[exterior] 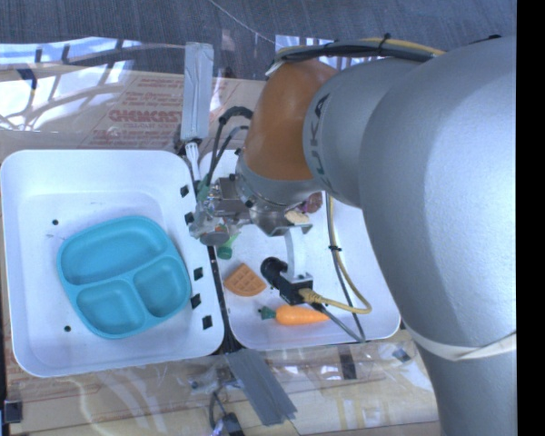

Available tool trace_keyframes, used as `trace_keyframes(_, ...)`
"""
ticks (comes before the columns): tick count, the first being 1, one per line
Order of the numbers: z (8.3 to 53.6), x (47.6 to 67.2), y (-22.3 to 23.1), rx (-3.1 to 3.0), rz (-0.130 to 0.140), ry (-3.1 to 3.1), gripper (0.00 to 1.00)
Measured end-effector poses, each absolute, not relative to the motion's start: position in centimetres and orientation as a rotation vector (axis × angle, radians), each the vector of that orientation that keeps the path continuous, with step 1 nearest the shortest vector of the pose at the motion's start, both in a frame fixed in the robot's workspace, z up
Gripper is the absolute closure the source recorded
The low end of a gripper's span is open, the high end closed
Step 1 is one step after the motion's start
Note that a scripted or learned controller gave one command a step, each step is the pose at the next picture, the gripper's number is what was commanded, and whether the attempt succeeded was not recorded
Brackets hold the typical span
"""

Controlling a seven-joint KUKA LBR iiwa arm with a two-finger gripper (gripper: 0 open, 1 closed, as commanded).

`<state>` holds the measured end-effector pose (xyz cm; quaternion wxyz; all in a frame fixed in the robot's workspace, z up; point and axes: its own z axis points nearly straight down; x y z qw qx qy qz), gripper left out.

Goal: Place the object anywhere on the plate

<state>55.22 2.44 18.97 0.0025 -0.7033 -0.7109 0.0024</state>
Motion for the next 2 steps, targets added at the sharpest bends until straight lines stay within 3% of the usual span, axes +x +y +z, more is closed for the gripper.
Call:
trace_keyframes(1,19.03,52.59,7.98,-2.204,0.008,-2.232,1.00)
trace_keyframes(2,19.04,52.61,7.85,-2.207,0.009,-2.231,0.00)
